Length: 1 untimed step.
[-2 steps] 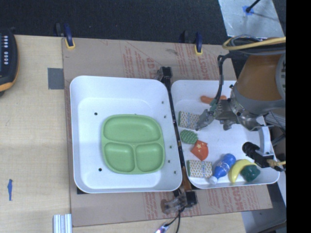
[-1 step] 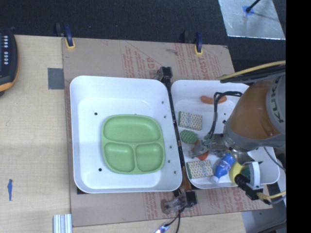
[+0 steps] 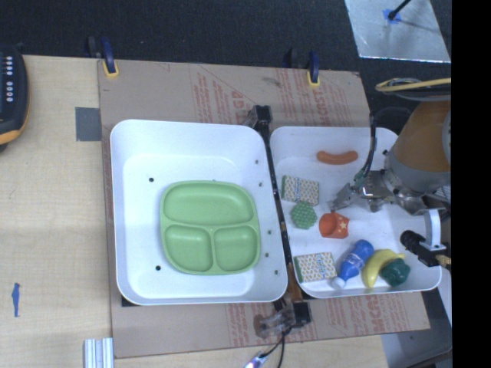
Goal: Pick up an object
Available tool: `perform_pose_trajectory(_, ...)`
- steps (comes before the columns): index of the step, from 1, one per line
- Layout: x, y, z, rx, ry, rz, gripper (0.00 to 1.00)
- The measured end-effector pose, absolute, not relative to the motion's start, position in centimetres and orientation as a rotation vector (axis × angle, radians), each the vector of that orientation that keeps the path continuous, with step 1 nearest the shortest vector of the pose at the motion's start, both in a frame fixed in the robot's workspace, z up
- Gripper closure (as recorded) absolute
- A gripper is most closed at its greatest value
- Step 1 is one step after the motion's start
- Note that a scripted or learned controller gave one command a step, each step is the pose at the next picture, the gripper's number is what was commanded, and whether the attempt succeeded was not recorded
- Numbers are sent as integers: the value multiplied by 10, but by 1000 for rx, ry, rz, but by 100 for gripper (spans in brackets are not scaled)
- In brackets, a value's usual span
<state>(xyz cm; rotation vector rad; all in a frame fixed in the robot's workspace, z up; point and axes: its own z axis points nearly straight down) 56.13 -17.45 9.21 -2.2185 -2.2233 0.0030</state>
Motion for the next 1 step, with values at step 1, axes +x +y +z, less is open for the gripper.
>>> perform_pose_trajectory(1, 649, -185, 92, -2217, -2225, 3, 0)
